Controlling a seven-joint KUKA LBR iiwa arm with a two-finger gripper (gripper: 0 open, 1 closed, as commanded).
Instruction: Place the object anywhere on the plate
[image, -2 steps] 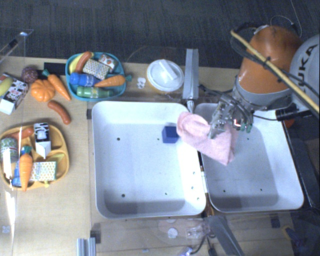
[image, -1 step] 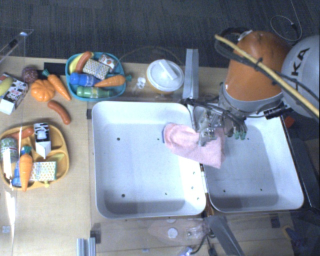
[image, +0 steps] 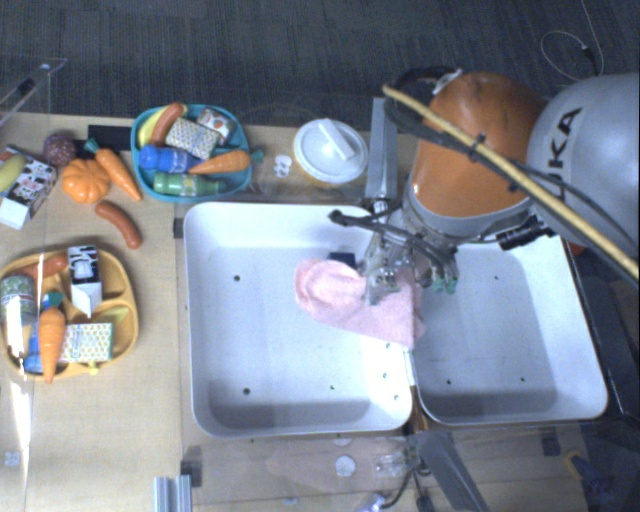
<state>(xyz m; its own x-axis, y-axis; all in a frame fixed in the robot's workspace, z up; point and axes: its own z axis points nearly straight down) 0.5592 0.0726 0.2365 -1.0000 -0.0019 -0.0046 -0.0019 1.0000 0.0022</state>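
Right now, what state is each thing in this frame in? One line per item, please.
Pink cloth: crumpled, lying at the left bin's right edge under the gripper.
Gripper: low over the cloth, grip unclear.
Left bin: holding the cloth.
Right bin: arm above it.
Blue bowl: filled with toy food.
Yellow tray: filled with toy food.

Grey arm casing (image: 590, 120), at 2 o'clock: dark letters "KA" read along its curved shell, the tail of a brand name whose start is cut off.
Small printed toy cartons in the blue bowl (image: 190, 150), at 11 o'clock: print too small to read.
Cartons on the yellow plate (image: 125, 300), at 9 o'clock: print illegible.
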